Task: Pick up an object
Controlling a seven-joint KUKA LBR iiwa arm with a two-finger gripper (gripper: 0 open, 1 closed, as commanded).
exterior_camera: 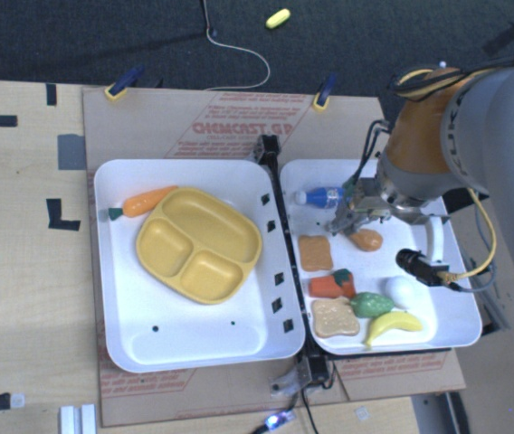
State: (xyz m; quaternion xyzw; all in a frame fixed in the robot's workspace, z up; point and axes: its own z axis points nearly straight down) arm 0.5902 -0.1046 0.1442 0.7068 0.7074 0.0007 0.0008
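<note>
Toy foods lay scattered in the right bin (463, 331): a small orange-brown piece (366, 239) sat just beside the gripper (351, 219), with a water bottle (318, 197) near the bin's far-left corner, a banana (393, 325) and a bread slice (335, 317) toward the near edge. From the right the arm (438, 143) bent down over that bin, wrist pointing low. Whether the jaws were open or closed I could not tell. A yellow tray (199, 243) and a carrot (147, 202) occupied the left bin (185, 346).
</note>
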